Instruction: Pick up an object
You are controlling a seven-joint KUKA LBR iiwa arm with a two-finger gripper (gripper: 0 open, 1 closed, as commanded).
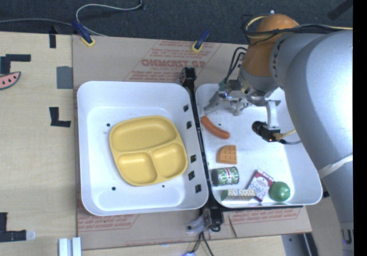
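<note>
Camera view, nearest first: right bin [298,183] holds a green ball [280,191], a red-and-white packet [260,184] whose print is unreadable, a green-labelled can [225,176], a waffle [227,154] and a sausage [215,128]. Gripper [232,100] hovers above; whether it is parted cannot be told. Cardboard [166,60] beyond reads "CHEMCAST".

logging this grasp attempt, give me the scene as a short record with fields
left bin: yellow divided tray
right bin: hot dog, waffle, green can, red packet, green ball, cracker strip
gripper: over the right bin's far end, just beyond the hot dog
held: nothing visible between the fingers
</note>
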